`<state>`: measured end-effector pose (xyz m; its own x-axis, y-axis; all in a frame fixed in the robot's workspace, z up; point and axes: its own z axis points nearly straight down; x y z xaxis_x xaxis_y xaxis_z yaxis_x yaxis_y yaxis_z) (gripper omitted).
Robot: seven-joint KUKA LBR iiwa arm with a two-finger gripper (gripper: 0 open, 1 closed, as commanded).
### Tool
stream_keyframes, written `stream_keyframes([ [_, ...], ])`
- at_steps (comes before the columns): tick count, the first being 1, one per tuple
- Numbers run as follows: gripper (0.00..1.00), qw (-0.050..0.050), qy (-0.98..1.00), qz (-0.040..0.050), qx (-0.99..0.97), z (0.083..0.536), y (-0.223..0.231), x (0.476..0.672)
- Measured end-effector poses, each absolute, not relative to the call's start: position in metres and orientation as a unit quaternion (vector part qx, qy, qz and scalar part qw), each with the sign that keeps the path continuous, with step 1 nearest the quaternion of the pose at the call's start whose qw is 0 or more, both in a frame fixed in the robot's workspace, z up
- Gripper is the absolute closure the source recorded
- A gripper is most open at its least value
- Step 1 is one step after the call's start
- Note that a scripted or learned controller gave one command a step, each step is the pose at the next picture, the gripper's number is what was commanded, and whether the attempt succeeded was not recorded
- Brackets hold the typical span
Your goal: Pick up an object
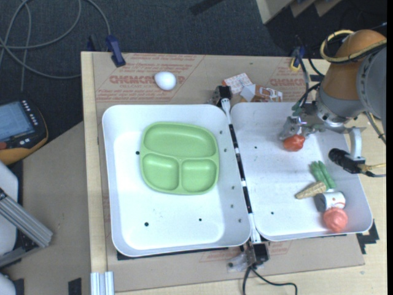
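While the arm point(347, 72) reached in over the right bin point(267, 171), the gripper point(296, 128) stood low near that bin's far edge, right above a small red piece point(294, 143) that looked like a toy tomato. From where I stood I could not tell whether the gripper was released or clenched, nor whether it had the piece at all; the two seemed to touch or nearly so. I judged the red piece to be light, rounded and smooth, probably plastic or rubber, so likely to roll or squirt out of a poor pinch. A hold across its widest part, straight from above, seemed best. It did not look fragile. Toward the bin's near right corner lay a green stalk point(320, 173), a tan cone point(310, 191) and a red ball point(336, 220), close together and well apart from the red piece. The left bin point(123, 183) carried a green plate point(180, 157) with three compartments. Under both bins lay a cardboard sheet point(184, 66) printed in red; I could read letters starting "CHEMCR" along its far edge, twice, with the smaller lines too fine to make out. A white egg point(164, 80) sat on that sheet beyond the left bin, and some wrappers point(245, 86) lay beyond the seam between the bins, their print too small to read.
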<state>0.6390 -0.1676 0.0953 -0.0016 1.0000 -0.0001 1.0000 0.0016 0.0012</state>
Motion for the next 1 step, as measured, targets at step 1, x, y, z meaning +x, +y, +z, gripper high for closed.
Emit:
stream_keyframes([
  [1,1.00,0.000,0.708,0.0004,0.707,0.1561,-0.1026,0.6235],
])
